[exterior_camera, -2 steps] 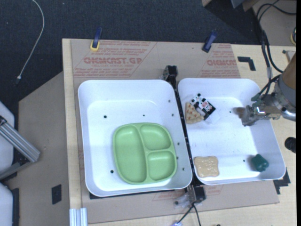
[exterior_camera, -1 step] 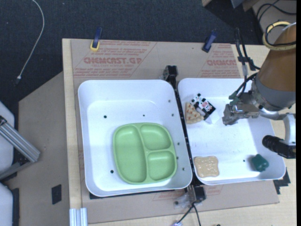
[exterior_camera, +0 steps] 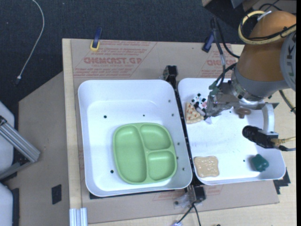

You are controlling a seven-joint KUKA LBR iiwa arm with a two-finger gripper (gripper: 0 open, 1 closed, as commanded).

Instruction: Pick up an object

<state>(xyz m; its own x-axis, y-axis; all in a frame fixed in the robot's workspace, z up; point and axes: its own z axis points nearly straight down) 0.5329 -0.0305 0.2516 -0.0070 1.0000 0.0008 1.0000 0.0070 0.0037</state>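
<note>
Counter (exterior_camera: 127, 60): covered by a brown sheet with red print, bearing two shallow white bins side by side.
Left bin (exterior_camera: 122, 102): holds a green divided plate (exterior_camera: 127, 154), three compartments, lying flat toward the near edge.
Right bin (exterior_camera: 225, 135): holds four loose things, with the arm reaching in over its far half.
Arm (exterior_camera: 265, 46): grey with an orange band, entering from the right and bent down over the far part of the right bin.
Pincer (exterior_camera: 207, 113): low over the far left part of the right bin, just beside the waffle piece; spread or pressed together, cannot tell. Nothing seen held in it.
Waffle piece (exterior_camera: 191, 112): tan, gridded, against the right bin's left wall, immediately left of the pincer.
Black-and-white toy (exterior_camera: 198, 100): small, just beyond the waffle piece, near the pincer; too small to tell more.
Bread slice (exterior_camera: 206, 166): pale and speckled, flat in the near left corner of the right bin, well apart from the pincer.
Dark green object (exterior_camera: 259, 163): small and rounded, in the near right corner of the right bin.
Clamps: a blue and yellow one (exterior_camera: 96, 39) on the counter's far edge at left, a blue one (exterior_camera: 207, 44) on the far edge at right.
Black clip (exterior_camera: 170, 72): at the far end of the gap between the two bins.
</note>
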